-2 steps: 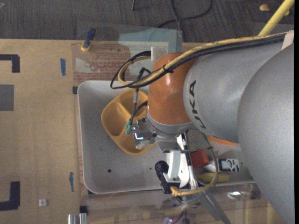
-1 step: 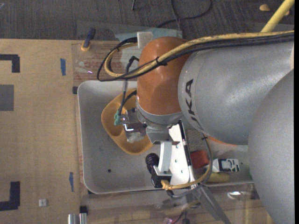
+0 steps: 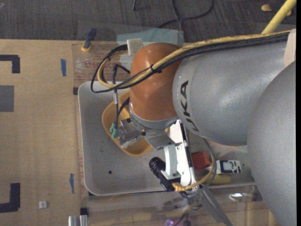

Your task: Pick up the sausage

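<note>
The grey arm with its orange band fills the right of the camera view and hides most of the white bin (image 3: 94, 145). My gripper (image 3: 115, 130) is low in the bin's middle, over a yellow bowl-shaped thing (image 3: 109, 114) whose rim shows on both sides of the wrist. A red-orange thing (image 3: 202, 159) peeks out beneath the arm near the bin's right; I cannot tell if it is the sausage. Nothing is visibly held.
A white and black item (image 3: 230, 166) and a yellow item (image 3: 221, 179) lie at the lower right by the bin's rim. The bin's left floor (image 3: 94, 173) is bare apart from a small dark speck. To the left lies the tan bench (image 3: 37, 126) with black and blue marks.
</note>
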Controlling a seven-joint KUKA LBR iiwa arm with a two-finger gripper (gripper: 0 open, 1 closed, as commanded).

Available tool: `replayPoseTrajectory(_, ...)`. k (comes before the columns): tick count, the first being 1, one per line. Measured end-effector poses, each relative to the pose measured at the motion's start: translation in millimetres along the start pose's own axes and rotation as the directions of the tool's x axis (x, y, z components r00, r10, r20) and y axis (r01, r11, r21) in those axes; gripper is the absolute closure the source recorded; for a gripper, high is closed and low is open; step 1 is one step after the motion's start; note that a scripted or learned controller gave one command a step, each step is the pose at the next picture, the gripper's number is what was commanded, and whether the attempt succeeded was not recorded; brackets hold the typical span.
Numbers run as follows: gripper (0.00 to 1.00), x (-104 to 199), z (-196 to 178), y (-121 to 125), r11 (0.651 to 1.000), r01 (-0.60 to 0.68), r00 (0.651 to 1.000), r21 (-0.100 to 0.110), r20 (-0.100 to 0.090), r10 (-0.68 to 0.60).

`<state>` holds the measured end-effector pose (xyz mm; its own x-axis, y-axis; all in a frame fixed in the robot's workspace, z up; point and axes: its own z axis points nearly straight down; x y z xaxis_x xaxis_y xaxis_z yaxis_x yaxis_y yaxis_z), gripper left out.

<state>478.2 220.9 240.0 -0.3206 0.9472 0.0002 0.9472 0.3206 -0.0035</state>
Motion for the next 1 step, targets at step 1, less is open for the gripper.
replayPoseTrajectory(1,1.00,-97.9,0.6,-31.8,0.999,0.044,0.999,-0.001,0.000,-0.044)
